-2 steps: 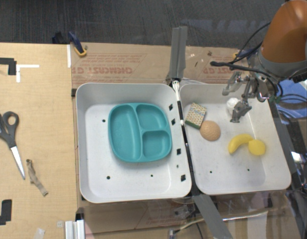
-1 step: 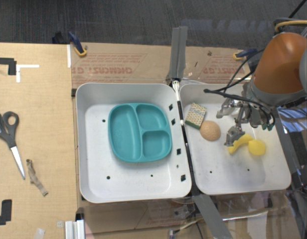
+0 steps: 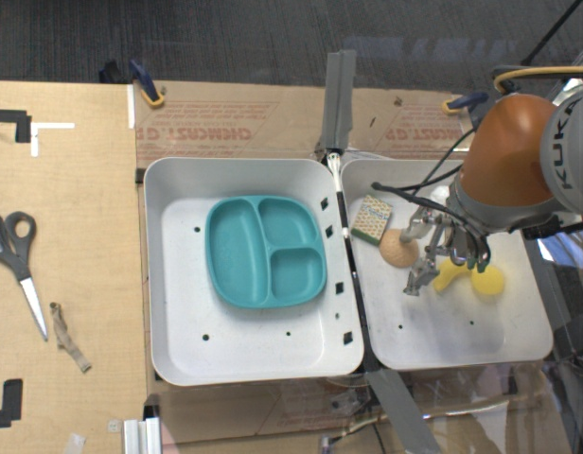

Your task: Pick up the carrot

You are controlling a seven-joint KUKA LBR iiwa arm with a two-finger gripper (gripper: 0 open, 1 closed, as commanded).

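Nearest you sits the near wall of the right bin (image 3: 462, 357), and beside it the left bin (image 3: 244, 372), which carries a teal divided plate (image 3: 218, 253) lying flat at its middle, well apart from the work. Your arm (image 3: 519, 154) reaches in from the right and hangs its claw (image 3: 422, 277) low over the right bin's floor, probably because the program has aimed it at the cluster of small things there. You cannot tell from this slant whether the claw is released or clenched, and nothing is plainly caught in it. Just left of the claw lies a tan rounded piece (image 3: 397, 250), with a speckled green block (image 3: 372, 218) touching it on the far side. Just right of the claw lie a yellow piece (image 3: 447, 274) and a yellow ball (image 3: 488, 281). You cannot pick out the carrot with certainty; if it is here, it likely lies in this cluster, partly under the arm. Far left on the surface (image 3: 64, 206) rest scissors (image 3: 17, 253), out of play
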